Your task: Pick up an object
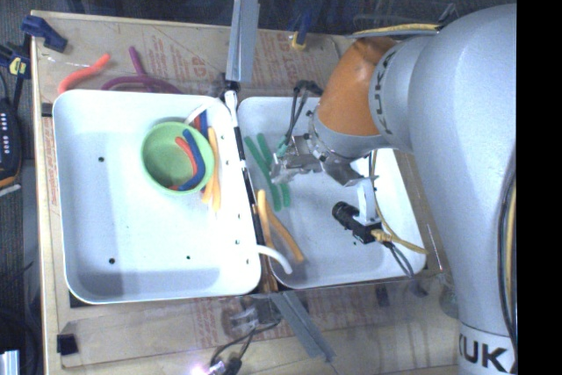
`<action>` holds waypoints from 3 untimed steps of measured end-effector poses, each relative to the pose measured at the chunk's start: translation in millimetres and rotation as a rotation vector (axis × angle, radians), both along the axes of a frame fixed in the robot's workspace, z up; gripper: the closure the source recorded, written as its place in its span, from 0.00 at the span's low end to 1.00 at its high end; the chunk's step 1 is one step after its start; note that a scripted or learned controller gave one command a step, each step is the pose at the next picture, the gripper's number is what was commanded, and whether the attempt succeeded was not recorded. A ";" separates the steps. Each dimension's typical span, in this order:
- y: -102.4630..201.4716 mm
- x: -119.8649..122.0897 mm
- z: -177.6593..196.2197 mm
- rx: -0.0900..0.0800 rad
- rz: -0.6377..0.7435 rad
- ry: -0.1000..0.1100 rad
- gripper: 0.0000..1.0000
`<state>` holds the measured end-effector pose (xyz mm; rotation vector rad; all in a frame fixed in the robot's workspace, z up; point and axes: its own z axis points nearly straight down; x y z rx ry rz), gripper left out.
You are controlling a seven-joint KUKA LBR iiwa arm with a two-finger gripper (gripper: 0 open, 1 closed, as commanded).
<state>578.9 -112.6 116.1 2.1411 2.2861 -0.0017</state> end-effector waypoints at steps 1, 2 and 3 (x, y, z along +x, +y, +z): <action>0.1 0.0 0.0 0.000 0.000 0.000 0.00; 3.7 -25.6 -21.1 -0.009 0.012 0.001 0.00; 7.7 -24.1 -10.6 -0.003 0.022 0.001 1.00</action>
